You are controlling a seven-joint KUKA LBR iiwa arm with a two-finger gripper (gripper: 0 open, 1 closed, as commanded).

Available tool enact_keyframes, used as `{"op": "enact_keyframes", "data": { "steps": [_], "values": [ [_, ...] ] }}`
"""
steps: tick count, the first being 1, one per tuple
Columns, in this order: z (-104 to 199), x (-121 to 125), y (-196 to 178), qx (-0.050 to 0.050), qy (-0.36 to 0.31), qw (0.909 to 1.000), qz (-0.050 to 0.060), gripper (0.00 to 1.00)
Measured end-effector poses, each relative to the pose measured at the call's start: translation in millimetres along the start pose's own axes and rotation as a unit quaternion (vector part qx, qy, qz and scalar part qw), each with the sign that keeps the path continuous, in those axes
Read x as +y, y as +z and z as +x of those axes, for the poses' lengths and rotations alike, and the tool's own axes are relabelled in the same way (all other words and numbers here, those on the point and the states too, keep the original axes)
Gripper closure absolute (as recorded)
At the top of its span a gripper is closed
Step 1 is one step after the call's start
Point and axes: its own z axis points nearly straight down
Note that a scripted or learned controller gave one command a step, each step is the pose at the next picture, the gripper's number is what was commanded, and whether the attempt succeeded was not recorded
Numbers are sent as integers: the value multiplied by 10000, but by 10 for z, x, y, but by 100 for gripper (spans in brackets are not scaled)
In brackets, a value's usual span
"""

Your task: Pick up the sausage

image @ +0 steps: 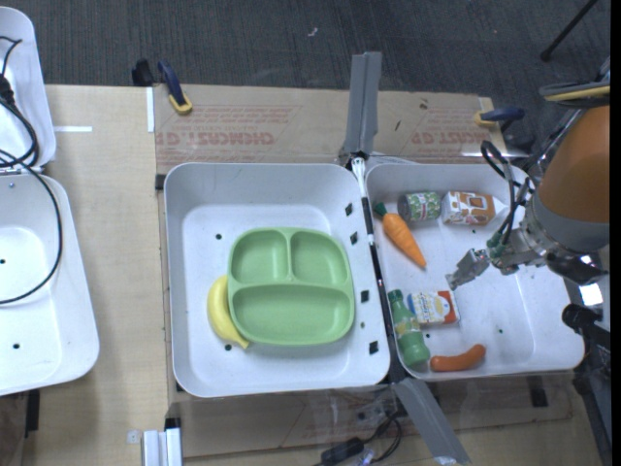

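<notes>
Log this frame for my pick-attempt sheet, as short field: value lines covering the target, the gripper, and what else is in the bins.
target: sausage, lying near the front edge of the right bin
gripper: gripper above the right bin's middle, apart from the sausage, holding nothing visible
right bin, other items: carrot, green bottle, small carton, can, box
left bin: left bin holds a green divided plate with a banana at its left edge
</notes>
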Motion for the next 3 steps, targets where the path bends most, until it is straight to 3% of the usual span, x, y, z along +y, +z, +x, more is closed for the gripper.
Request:
{"op": "enact_keyframes", "data": {
  "steps": [1, 2, 3],
  "values": [
    [612, 457, -14, 0, -1119, 9937, 1, 0],
    [-33, 324, 294, 2, -1974, 9803, 1, 0],
    [-360, 180, 720, 3, -2506, 9681, -3, 0]
  ]
}}
